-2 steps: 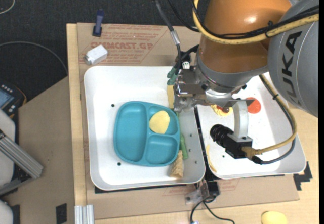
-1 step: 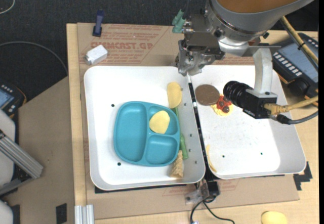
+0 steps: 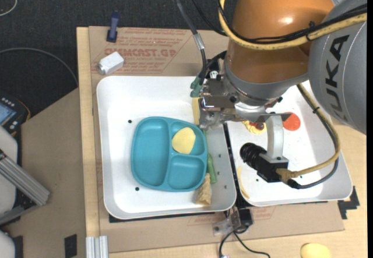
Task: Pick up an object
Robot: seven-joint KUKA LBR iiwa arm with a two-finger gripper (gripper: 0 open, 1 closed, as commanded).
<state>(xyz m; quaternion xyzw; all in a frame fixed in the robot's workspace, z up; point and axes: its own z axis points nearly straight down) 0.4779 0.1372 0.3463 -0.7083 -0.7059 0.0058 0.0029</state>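
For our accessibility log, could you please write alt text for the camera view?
A grey KUKA arm with an orange band reaches over two shallow white bins; its end effector hangs above the divide between them. The left bin holds a teal plastic divided plate with a yellow lemon-shaped piece in one compartment.

Dark grey carpet floor around a tan tabletop; cardboard sheet beneath; aluminium frame rail at left.

Robotics lab: grey-orange KUKA arm w/ loose cables over two shallow white plastic bins on cardboard-topped bench.
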